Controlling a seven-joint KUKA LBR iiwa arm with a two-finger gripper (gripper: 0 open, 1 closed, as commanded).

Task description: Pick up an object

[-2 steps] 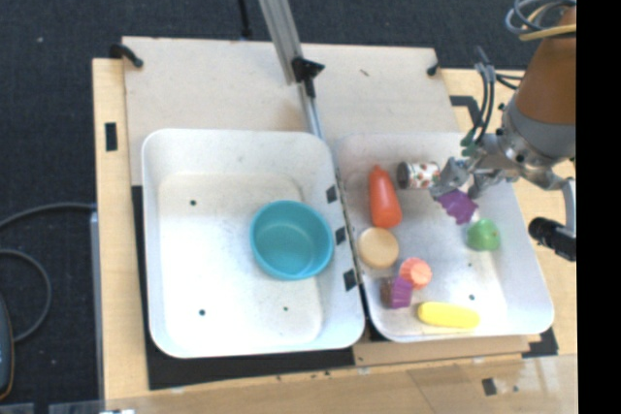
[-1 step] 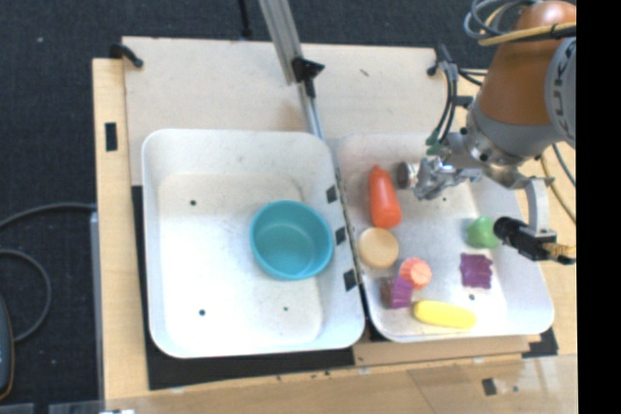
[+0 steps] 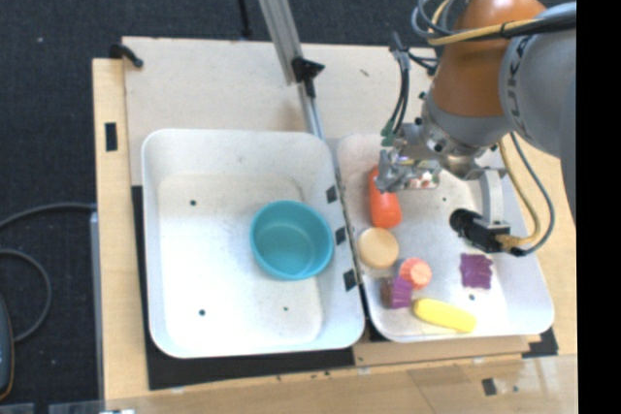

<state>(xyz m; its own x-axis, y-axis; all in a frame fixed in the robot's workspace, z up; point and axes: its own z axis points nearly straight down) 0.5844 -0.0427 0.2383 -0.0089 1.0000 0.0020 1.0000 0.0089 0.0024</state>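
Camera view | you see gripper point(image 3: 390, 177) just above carrot point(image 3: 383, 205) in right bin point(image 3: 529, 291) | grip state: cannot tell | bowl point(image 3: 291, 239) left of carrot

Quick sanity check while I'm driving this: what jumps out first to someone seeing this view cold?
The grey arm with its orange band looms in from the right, its gripper low over the right bin, just above an orange carrot-like piece. Next, the teal bowl sits alone in the left bin. A yellow banana-like piece lies near the right bin's front edge.
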